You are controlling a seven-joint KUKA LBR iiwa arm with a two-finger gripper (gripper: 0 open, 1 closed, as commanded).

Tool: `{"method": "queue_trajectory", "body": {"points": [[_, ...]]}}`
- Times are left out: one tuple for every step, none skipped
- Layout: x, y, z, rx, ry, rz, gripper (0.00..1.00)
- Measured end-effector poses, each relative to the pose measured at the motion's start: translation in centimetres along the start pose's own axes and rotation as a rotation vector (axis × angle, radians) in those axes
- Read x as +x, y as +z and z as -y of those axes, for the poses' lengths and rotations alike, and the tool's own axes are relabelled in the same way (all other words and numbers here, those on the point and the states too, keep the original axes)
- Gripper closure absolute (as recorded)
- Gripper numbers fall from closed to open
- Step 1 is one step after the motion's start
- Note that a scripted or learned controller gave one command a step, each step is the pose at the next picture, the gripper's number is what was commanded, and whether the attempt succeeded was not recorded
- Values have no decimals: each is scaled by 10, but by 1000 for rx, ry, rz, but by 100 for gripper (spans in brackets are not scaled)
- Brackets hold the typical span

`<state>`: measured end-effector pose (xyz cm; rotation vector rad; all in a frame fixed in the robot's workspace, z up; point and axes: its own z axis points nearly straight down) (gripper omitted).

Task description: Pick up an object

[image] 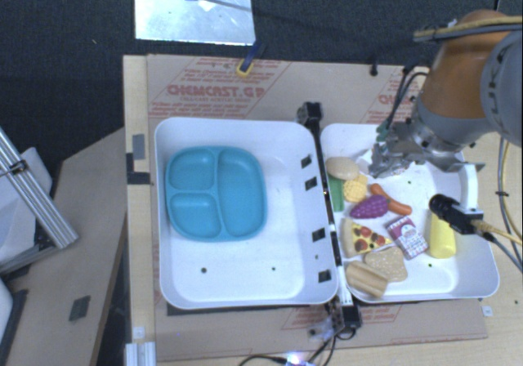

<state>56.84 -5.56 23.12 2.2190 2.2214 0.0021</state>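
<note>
Jaws' grip state impossible to tell, low over right bin (478,274), corn cob (355,189) just beside

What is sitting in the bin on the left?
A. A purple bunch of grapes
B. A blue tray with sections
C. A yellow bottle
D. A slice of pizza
B. The blue tray with three sections lies alone in the left bin, while the toy foods such as the purple grapes and pizza slice are all in the right bin.
</note>
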Motion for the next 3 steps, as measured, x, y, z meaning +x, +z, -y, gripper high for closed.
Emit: {"method": "queue_trajectory", "body": {"points": [[0, -3, -7, -1, -4, 0, 100], [3, 17, -9, 3, -4, 0, 100], [-2, -4, -9, -1, -5, 0, 100]]}}
